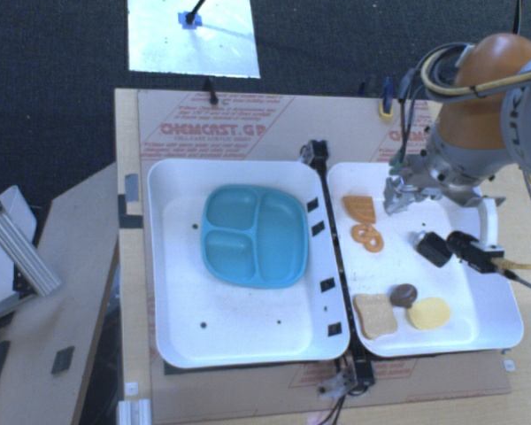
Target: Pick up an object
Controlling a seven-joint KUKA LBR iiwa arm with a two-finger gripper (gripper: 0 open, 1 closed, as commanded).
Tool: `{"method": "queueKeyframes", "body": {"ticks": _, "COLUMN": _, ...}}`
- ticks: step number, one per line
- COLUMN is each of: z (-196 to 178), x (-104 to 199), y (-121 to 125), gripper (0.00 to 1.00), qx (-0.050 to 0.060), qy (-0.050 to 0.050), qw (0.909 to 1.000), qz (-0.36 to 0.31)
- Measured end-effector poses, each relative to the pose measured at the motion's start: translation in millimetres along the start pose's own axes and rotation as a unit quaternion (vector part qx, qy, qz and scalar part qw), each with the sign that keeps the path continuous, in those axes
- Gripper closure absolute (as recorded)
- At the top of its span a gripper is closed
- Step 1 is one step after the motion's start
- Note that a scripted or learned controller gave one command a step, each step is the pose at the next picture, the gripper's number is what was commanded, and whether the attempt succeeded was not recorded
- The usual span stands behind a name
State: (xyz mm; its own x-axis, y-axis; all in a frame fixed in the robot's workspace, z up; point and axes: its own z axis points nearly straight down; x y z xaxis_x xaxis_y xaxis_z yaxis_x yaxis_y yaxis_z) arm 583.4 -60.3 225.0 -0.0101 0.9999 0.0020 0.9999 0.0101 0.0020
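Observation:
My gripper [398, 197] hangs over the back of the right bin [496, 321], just right of an orange wedge [358, 207]. An orange pretzel shape [367, 236] lies just in front of the wedge. Toward the bin's front lie a slice of bread [374, 315], a small brown round piece [404, 295] and a yellow disc [429, 312]. Nothing shows in the gripper.
The left bin [173, 326] holds a blue divided plate [253, 235]. A black divider with clips [330, 246] runs between the two bins. The grey arm with its orange band [487, 78] reaches in from the upper right.

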Motion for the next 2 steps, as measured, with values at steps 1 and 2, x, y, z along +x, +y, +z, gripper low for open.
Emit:
{"method": "queueKeyframes", "body": {"ticks": 1, "z": 8, "x": 59, "y": -2, "gripper": 1.0, "qx": 0.0, "qy": 0.0, "qw": 1.0, "qz": 0.0}}
{"method": "queueKeyframes", "body": {"ticks": 2, "z": -2, "x": 119, "y": 6, "gripper": 1.0, "qx": 0.0, "qy": 0.001, "qw": 1.0, "qz": -0.001}}
